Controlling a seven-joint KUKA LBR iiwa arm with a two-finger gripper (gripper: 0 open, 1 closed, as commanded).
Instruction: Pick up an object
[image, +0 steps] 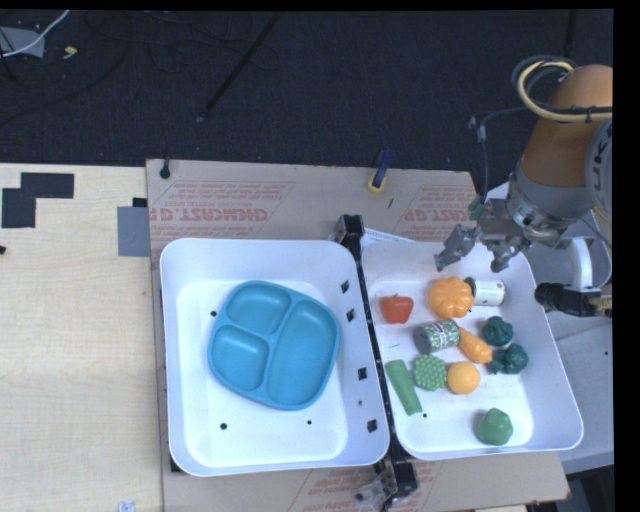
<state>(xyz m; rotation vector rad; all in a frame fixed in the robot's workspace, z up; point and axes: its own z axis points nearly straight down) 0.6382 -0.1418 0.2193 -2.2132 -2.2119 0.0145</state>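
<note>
Two white bins are seen side by side on the bench. In the left bin (190, 300) a blue divided plate (273, 343) is placed, tilted a little.

The right bin (560, 400) holds the small toy foods, and the orange pepper (450, 296) is taken here as landmark. To the left of the pepper a red tomato-like piece (397, 308) is found. Just at the right of the pepper a small white cylinder (487, 292) is lying. Below the pepper a grey can (437, 336) is lying on its side, and a carrot (474, 347) is touching it. Further below, a green dotted ball (430, 372), a yellow-orange ball (462, 378) and a long green piece (404, 386) are placed. To the lower right of the pepper two dark green broccoli pieces (503, 345) are seen, and a green pepper (493, 427) is well apart, near the front wall.

The gripper (480, 250) is hanging above and slightly right of the orange pepper. Its fingers are spread apart, and nothing is held between them.
</note>
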